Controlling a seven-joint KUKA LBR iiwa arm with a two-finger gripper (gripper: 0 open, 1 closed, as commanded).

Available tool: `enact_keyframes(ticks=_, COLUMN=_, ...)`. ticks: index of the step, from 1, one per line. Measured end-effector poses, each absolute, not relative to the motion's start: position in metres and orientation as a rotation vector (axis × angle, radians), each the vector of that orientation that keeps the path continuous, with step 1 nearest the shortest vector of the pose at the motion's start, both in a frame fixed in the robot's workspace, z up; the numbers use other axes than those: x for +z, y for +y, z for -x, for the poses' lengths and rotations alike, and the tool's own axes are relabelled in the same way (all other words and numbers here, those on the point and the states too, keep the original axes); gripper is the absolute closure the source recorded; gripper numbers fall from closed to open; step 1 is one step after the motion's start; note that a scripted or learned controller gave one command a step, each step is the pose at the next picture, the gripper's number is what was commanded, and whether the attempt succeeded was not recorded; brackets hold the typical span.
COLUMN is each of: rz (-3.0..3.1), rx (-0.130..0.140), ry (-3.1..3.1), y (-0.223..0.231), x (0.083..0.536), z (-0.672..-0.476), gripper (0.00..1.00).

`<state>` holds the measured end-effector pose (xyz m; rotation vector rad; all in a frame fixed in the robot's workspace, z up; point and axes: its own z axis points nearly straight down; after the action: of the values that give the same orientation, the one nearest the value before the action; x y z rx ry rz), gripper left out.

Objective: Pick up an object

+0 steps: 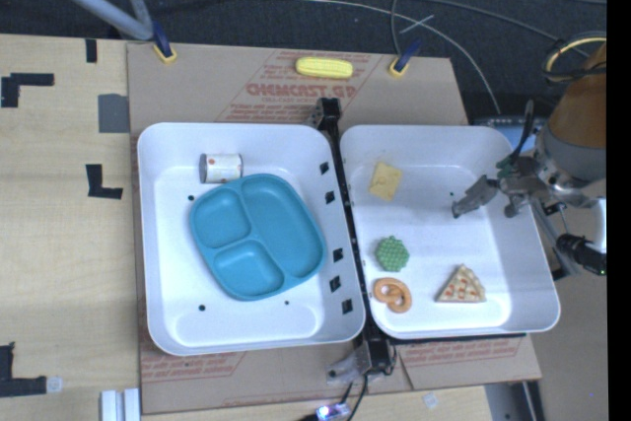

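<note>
The right bin (513, 242) holds a yellow cheese-like block (385, 180), a green bumpy piece (392, 253), a brown pretzel (391, 294) and a pizza slice (460, 286). My gripper (490, 201) hangs over the right bin's upper right part, near its right wall. Its fingers are spread open, and nothing is between them. One dark finger (471, 197) points left toward the bin's middle. The cheese block lies about a hand's width to the left of it, and the pizza slice lies below it.
The left bin (158, 212) holds a blue divided plate (256, 234) and a small white can (222, 167) lying on its side. A yellow banana-like toy (323, 67) lies on the cardboard behind the bins. Cables run across the dark floor at the back.
</note>
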<state>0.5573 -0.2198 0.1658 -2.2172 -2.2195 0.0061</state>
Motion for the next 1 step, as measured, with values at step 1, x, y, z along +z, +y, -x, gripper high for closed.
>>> enact_keyframes(ticks=1, rz=2.217, rx=0.005, ry=-2.221, y=-0.2136, x=0.1188, z=-0.5620, gripper=0.00)
